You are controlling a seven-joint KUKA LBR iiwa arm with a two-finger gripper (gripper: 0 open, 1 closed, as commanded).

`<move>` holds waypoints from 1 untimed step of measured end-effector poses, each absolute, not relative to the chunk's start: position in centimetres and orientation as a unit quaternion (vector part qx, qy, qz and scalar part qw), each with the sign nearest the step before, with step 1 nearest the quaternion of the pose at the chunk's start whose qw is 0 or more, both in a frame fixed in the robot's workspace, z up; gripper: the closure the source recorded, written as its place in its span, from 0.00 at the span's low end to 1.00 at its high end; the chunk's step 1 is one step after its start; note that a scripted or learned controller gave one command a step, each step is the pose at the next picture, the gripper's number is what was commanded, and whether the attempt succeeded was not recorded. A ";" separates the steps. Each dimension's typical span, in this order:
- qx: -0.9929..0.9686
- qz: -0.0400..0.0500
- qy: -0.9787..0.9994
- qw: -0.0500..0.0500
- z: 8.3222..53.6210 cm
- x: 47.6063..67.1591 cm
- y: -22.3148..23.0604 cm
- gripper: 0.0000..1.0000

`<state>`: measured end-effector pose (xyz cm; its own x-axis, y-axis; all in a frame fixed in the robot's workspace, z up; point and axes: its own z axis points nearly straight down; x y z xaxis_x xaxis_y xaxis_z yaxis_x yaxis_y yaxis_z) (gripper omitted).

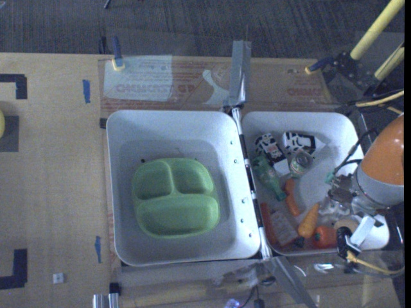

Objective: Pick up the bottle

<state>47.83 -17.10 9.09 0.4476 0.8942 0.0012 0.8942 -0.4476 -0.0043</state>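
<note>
Obs: claw (336,199) hangs over the right bin (302,115), near its front corner. Whether it is spread or pressed together I cannot tell from here. The green bottle (268,178) lies flat well to view-left of the claw, by the divider wall, with a carrot (309,219) between them. Suggest crossing above the clutter, turning the wrist across the bottle's length, and descending mid-body, clear of the wall.

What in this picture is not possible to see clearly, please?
1. Bottle: camera view, small and blurred; its label cannot be read.
2. Right bin: camera view, the arm covers its near right corner.
3. Black-and-white toy: camera view, too blurred to tell if it is one piece or two.
</note>
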 end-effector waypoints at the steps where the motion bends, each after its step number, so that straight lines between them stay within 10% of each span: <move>1: -0.851 0.001 -0.525 0.002 10.0 47.8 -17.2 1.00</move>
<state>47.81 -17.17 10.01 0.4496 0.8933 0.0012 0.8932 -0.4495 -0.0044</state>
